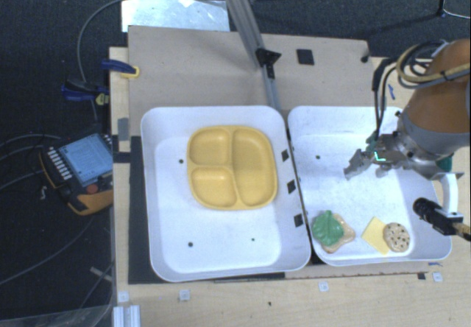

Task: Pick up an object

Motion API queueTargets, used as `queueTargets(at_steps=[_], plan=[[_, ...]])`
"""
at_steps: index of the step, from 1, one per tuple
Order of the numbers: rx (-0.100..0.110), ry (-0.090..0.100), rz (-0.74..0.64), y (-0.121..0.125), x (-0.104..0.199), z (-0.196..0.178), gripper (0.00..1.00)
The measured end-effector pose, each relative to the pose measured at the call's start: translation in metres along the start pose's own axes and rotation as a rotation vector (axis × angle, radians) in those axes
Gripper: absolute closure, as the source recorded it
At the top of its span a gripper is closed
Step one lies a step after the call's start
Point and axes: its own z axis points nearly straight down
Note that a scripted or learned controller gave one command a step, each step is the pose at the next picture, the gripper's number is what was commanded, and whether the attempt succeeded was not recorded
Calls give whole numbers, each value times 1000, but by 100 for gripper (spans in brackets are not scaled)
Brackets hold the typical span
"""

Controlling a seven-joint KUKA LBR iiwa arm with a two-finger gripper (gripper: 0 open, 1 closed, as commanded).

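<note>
In the right bin (324, 134), near its front wall, lie three food toys: a green leafy piece on a tan slice (331, 230), a yellow cheese wedge (376, 235) and a round chocolate-chip cookie (397, 236). My gripper (362, 164) hangs over the middle of the right bin, above and behind those toys, pointing left. Nothing shows between its fingers. The arm's grey body with its orange band (440, 97) comes in from the right.
The left bin (169, 230) holds a yellow divided plate (232, 167) with several compartments. A metal pole (243, 16) slants across the bench behind the bins. A handheld controller (79, 171) and cables lie on the floor at the left.
</note>
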Motion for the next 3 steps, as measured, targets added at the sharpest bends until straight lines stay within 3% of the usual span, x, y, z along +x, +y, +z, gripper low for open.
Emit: queueTargets(at_steps=[1,3], plan=[[-3,0,0,1,0,-1,0],[3,0,3,-12,-5,106,0]])
